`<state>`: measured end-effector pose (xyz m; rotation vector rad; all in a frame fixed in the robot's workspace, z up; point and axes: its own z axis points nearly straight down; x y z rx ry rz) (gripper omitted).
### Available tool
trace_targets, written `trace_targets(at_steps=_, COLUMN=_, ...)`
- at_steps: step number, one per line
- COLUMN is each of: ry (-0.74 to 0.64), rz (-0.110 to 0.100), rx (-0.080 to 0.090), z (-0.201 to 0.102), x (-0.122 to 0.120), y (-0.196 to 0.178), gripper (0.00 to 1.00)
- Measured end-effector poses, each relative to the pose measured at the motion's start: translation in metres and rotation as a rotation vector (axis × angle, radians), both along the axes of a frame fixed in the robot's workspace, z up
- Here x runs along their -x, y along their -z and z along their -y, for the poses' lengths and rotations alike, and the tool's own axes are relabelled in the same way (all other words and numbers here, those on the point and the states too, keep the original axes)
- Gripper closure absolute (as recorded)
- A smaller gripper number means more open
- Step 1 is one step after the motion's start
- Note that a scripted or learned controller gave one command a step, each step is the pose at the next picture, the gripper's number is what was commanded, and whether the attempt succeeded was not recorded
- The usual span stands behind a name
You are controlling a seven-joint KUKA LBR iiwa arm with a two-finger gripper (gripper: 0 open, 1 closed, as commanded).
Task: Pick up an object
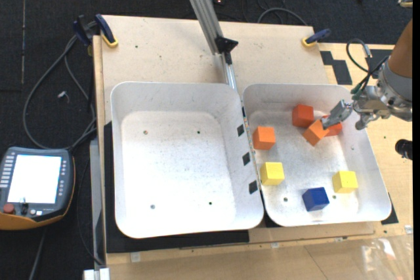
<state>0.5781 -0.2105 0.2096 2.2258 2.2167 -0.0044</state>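
Gripper (336, 116) fingers are seen pinching a tilted orange block (317, 132) in the right bin (374, 160), beside a red block (302, 115). Only a corner seems caught, so the block could be dropped once lifted.

Bright, even light; soft shadows

Two bins sit side by side on the surface (170, 49). The right bin (367, 160) holds six blocks (264, 137): three toward its far side, three toward its near side. A pendant (34, 187) lies left of the left bin (131, 160).
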Motion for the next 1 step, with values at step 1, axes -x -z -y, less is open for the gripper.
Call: trace_targets(at_steps=1, ry=-0.009, rz=0.005, rx=0.0, z=-0.0234, x=-0.1034, y=0.0863, gripper=0.0)
